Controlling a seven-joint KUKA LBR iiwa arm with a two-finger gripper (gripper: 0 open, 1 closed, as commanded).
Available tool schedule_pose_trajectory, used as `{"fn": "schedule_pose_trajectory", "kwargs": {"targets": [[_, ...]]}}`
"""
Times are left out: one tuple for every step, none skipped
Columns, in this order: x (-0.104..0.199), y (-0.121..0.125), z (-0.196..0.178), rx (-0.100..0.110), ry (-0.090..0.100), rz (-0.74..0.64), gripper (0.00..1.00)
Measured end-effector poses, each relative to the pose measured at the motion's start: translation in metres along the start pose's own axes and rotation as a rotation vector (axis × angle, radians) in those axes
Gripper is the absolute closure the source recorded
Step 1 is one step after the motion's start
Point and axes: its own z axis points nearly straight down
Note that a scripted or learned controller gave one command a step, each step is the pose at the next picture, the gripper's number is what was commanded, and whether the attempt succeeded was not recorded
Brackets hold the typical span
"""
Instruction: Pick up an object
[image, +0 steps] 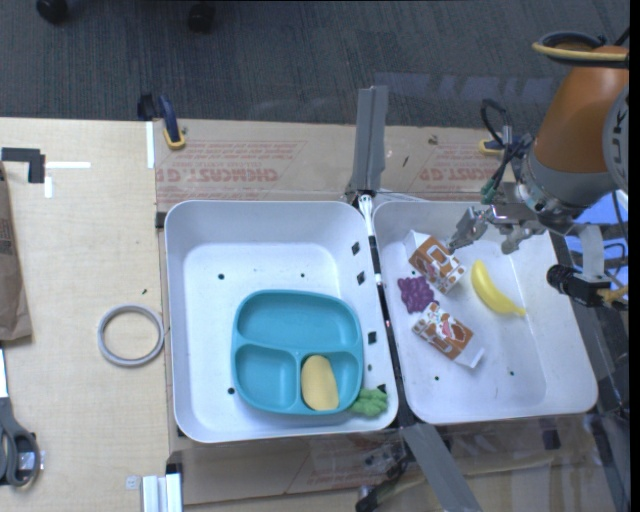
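Gripper (492, 232) hangs open and empty over the right bin (560, 395), just above a snack pack (437, 265), with the banana (496, 290) close by

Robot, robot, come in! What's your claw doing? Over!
Claw open, above right bin's far end. Nothing held. Banana and snack pack just below, apart. Nothing blocking.

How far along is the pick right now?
Nothing looks picked yet. The gripper hangs over the right bin with both fingers spread and nothing between them. The banana, grapes and two snack packets lie on the bin floor. Descent, grasp and lift remain.
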Motion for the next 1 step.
{"fn": "schedule_pose_trajectory", "kwargs": {"targets": [[-0.0083, -0.0622, 0.0956, -0.018, -0.001, -0.152, 0.00]]}}
